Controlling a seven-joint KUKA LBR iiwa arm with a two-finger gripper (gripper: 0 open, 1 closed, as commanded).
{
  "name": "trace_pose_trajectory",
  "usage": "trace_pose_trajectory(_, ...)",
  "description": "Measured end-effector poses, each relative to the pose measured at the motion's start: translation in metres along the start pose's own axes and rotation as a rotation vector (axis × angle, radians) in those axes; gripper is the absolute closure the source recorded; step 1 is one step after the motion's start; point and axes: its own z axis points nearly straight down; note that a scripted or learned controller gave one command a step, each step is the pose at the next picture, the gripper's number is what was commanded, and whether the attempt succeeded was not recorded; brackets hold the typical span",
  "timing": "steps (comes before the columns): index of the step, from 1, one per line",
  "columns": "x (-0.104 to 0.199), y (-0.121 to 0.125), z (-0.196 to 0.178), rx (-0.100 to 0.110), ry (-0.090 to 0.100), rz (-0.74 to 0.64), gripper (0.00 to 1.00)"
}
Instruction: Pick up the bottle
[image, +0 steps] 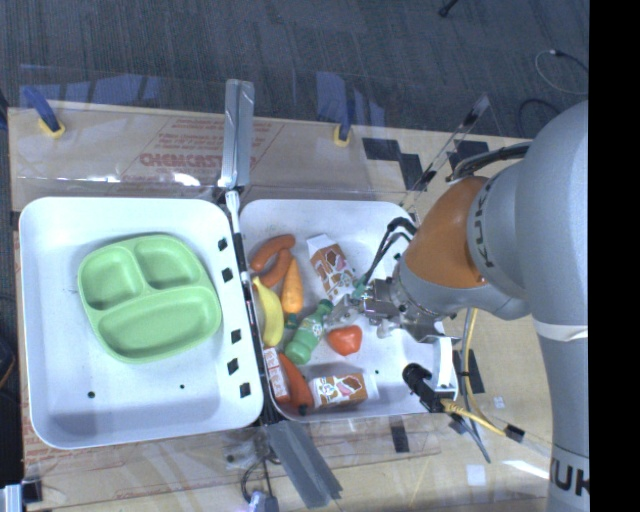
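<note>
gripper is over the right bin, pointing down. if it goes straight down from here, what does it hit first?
Likely the red tomato-like piece, which lies just beside the gripper in this view. The green bottle sits farther left, off that line. Depth is unclear from a slanted view, so it might instead land on the right bin floor.

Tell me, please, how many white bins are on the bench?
2. The left bin holds a green plate. The right bin holds the toy food and the green bottle; the arm covers part of its right side.
</note>
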Motion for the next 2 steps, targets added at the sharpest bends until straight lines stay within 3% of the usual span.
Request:
trace_pose_trajectory(1, 0.066, 0.014, 0.015, -0.002, -0.001, 0.162, 0.00)
trace_pose_trajectory(2, 0.096, -0.023, -0.131, 0.004, 0.002, 0.517, 0.00)
